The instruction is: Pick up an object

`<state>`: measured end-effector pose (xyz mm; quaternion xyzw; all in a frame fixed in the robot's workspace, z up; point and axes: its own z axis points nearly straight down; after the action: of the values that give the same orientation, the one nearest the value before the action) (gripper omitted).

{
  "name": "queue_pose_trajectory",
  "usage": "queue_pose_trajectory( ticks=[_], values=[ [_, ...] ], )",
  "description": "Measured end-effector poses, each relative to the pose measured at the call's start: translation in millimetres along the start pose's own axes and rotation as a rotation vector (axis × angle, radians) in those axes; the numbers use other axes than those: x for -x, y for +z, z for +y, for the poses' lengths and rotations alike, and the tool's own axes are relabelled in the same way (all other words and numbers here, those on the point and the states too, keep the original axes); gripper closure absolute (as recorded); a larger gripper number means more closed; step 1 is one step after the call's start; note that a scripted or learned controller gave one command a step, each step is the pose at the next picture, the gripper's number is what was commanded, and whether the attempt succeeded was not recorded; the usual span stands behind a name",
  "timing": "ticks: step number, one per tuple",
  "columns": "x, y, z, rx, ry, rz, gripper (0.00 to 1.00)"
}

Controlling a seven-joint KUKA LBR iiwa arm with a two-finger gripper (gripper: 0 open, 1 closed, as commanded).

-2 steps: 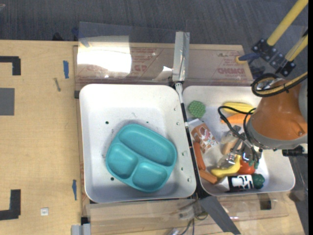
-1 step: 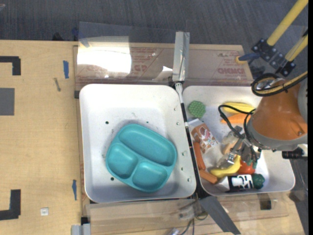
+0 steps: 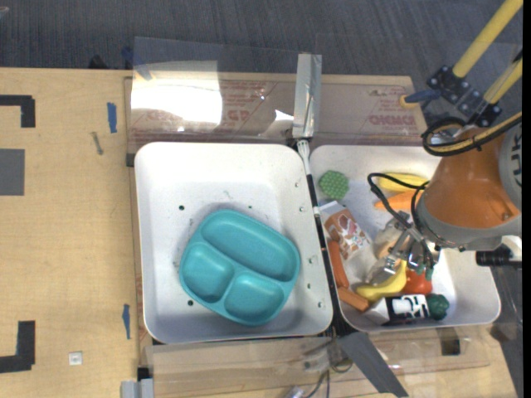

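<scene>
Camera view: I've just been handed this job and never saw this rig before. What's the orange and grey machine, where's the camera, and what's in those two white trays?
The camera looks down at a slant from above the bench. The orange-banded machine is a robot arm reaching in from the right; its gripper hangs low over the right bin, above a yellow banana. That bin also holds a green round piece, a snack packet and other small toys. The left bin holds a teal divided plate. Nothing is visibly held.

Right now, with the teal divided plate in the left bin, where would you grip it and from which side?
Grip the teal divided plate at its raised rim, probably the upper-right edge, coming straight down from above. It lies flat and alone on the left bin floor, too wide to span, and that edge faces the arm's side.
</scene>
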<state>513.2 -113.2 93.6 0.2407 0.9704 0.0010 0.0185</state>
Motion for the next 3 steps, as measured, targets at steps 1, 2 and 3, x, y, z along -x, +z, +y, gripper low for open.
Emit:
queue_pose_trajectory(
  ticks=[1, 2, 3],
  values=[
    [-34, 2, 5, -0.005, 0.153, 0.018, 0.0],
    [-33, -7, 6, -0.003, 0.151, 0.02, 1.0],
    [-62, -137, 63, -0.008, 0.302, 0.025, 1.0]
  ],
)
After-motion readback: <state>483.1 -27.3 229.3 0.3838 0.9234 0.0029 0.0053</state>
